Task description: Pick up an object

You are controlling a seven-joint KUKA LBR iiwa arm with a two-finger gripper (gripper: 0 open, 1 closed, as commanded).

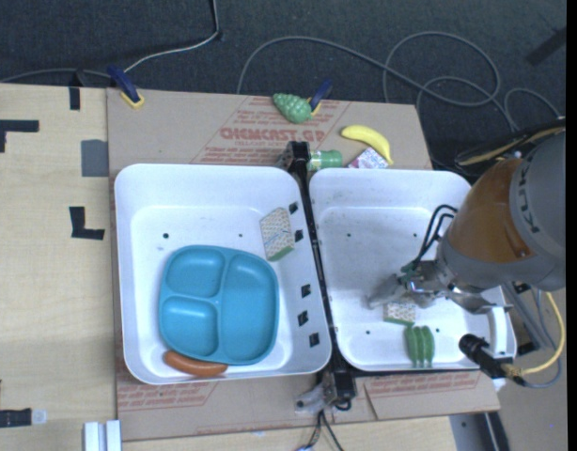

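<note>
Jaws: I cannot tell from this view whether they are spread or pressed together; the gripper [394,294] is low in the right bin [364,205], tip pointing left, and its metal parts blur into each other. Just under and beside the tip lies a small tan block [399,312], apparently touching or nearly touching it, but I do not see it between anything, so I log no grasp. Just below that, near the front wall, lies a green pepper [419,345], a little apart from the tip. Judgement: the pick is at the reach-and-close stage at best; nothing is lifted, and securing and raising an object is all left to do. Well to the left of the gripper, across the divider, the left bin [138,195] holds a blue tray [218,305] with three compartments, an orange sausage [194,364] at the tray's front edge, and a sponge [278,232] leaning near the divider wall. Beyond the bins, on the cardboard, are a banana [367,141] and a green toy [292,107].
</note>
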